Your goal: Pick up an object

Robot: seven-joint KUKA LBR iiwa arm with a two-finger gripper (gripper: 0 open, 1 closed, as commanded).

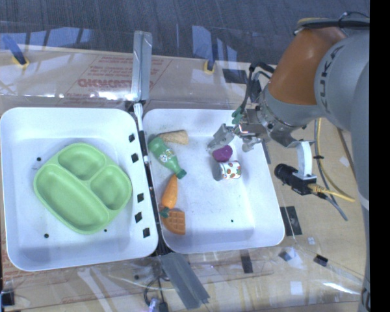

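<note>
Two shallow white bins sit side by side on the worktop [71, 77]. The left bin [13, 194] holds a green divided plate [82, 186] with three compartments, lying a little toward the bin's nine o'clock side.

The right bin [260, 226] carries the loose objects. Near its twelve o'clock edge lies a tan bread piece [173, 136]. Just below it, at about ten o'clock in the bin, a green bottle [166, 155] lies on its side, slanted with its neck toward five o'clock. Under that, along the nine o'clock wall, an orange carrot [171, 191] points up toward the bottle, and a small waffle-like brown piece [175, 222] sits just beside the carrot's lower end at seven o'clock.

At about two o'clock in the bin a purple object [222, 153] rests on the floor, with a small white patterned cup [230, 170] touching or just beside it on its five o'clock side.

The gripper [236, 137] reaches in from three o'clock, above the bin's upper right part. Its fingers [220, 137] are spread apart, with nothing between them; the purple object lies just below them, apart from the tips as far as the view tells.
</note>
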